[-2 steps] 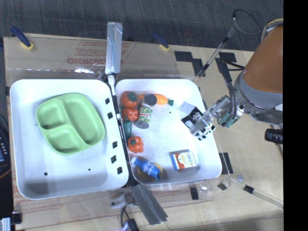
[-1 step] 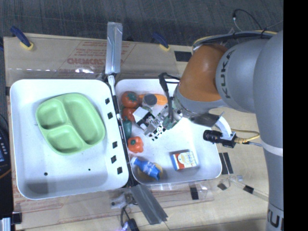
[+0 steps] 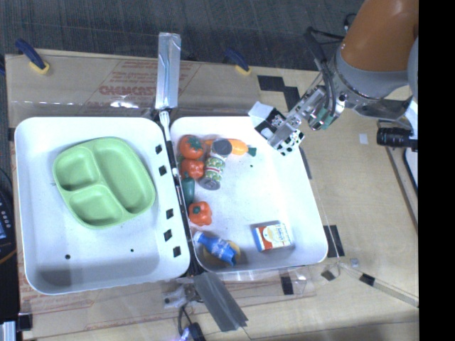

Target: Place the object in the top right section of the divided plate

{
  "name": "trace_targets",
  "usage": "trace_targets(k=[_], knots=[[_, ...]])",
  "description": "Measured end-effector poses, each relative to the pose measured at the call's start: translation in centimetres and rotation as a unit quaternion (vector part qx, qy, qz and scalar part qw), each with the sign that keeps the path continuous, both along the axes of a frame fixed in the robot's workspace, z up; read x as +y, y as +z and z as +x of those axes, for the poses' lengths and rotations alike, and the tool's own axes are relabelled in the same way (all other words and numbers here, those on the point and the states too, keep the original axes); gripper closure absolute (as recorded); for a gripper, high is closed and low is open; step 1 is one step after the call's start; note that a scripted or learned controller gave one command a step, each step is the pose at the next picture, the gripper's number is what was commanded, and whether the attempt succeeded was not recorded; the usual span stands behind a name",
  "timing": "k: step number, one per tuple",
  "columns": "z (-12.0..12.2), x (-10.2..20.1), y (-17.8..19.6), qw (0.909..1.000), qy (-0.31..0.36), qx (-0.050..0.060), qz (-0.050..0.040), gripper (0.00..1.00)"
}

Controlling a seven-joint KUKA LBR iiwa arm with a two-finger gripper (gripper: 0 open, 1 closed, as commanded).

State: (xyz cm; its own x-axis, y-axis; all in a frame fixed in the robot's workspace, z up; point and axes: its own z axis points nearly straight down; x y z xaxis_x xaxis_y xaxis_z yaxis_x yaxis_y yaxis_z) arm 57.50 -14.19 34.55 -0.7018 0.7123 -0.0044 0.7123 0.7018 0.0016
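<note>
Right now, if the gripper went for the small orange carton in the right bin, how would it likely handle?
The orange carton lies flat near the front of the right bin, so it probably won't roll. Its boxy, flat sides look easy to pinch, though it may dent if it is thin card. It looks small and light, and sits apart from the other items, so a push would likely slide it.

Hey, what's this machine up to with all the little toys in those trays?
A robot arm is reaching in over the upper right corner of the right bin, with its tool hanging above the rim. That bin holds small toy foods: tomatoes, a can, a small orange box and a blue item. The left bin holds a green divided plate, which has nothing in its sections yet. No toy has been picked up so far.
</note>
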Motion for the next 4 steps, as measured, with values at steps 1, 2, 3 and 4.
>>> trace_targets(k=[1,2,3,4], knots=[[-4.4,-5.2,6.5,0.9948,0.102,0.001,-0.0006,1.00],[-6.5,-6.5,8.8,0.9592,0.283,0.001,-0.0016,1.00],[-8.1,-6.8,6.0,0.8478,0.530,0.002,-0.0013,1.00],[-1.4,-0.3,-5.6,0.7441,0.668,0.002,0.0004,1.00]])
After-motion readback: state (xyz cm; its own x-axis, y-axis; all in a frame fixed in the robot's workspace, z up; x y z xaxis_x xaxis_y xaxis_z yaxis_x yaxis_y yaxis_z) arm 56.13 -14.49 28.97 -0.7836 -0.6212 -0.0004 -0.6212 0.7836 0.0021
